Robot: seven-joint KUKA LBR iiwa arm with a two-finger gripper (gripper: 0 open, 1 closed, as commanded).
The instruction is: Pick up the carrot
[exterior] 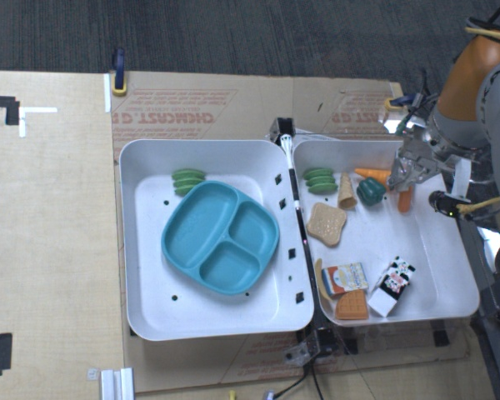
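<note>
The tool [402, 176] is hovering over the right bin [450, 265], touching the carrot [372, 173]; I cannot tell how wide it is standing.

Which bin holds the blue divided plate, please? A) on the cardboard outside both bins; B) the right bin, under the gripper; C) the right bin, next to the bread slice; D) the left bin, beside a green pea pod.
D: the blue divided plate lies in the left bin, just below a green pea pod, while the bread slice is in the right bin.
</note>
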